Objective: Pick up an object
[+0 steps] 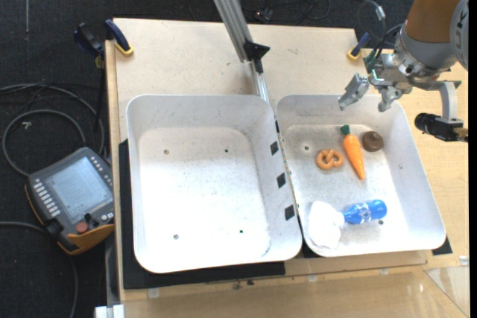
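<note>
The right bin (417, 182) holds an orange carrot (354, 154), a small pretzel (329, 159), a brown round piece (372, 141), a blue bottle (364, 211) lying on its side and a crumpled white cloth (324, 224). My gripper (370, 94) hangs above the bin's far edge, up and to the right of the carrot. Its two fingers are spread apart with nothing between them.
The left bin (141, 160) lies beside the right one. A slanted metal pole (227, 0) runs down to the gap between the bins. Yellow clamps (119, 41) sit at the bench's far corners. A teach pendant (71, 194) lies on the floor at left.
</note>
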`<state>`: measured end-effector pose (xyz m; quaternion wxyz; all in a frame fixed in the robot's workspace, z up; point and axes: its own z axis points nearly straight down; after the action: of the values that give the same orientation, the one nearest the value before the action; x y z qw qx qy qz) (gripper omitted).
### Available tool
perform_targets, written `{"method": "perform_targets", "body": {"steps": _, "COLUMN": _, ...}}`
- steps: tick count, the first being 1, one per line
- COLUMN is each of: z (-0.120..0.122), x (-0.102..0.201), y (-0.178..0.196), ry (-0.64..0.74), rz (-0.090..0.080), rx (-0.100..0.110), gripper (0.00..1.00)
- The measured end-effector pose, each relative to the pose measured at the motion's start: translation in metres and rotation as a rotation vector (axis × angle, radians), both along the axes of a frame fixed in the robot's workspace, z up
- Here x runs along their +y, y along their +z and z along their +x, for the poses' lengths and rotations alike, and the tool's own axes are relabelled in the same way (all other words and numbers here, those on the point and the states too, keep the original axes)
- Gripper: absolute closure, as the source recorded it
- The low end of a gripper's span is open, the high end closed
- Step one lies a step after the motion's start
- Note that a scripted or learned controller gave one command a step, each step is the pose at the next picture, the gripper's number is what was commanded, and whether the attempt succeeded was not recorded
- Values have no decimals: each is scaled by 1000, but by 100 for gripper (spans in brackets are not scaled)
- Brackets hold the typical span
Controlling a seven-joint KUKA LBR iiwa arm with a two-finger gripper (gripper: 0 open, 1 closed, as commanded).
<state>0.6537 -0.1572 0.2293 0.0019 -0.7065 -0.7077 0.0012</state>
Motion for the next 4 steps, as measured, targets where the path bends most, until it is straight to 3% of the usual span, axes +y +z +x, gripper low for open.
{"method": "perform_targets", "body": {"steps": 1, "z": 0, "x": 0, "y": 3, "ry": 2, "rz": -1, "rx": -3, "gripper": 0}}
{"method": "perform_targets", "body": {"steps": 3, "z": -17, "x": 12, "y": -97, "ry": -2, "rz": 0, "rx": 1, "gripper": 0}}
{"method": "perform_targets", "body": {"steps": 4, "z": -11, "x": 8, "y": -114, "ry": -3, "rz": -10, "rx": -24, "gripper": 0}}
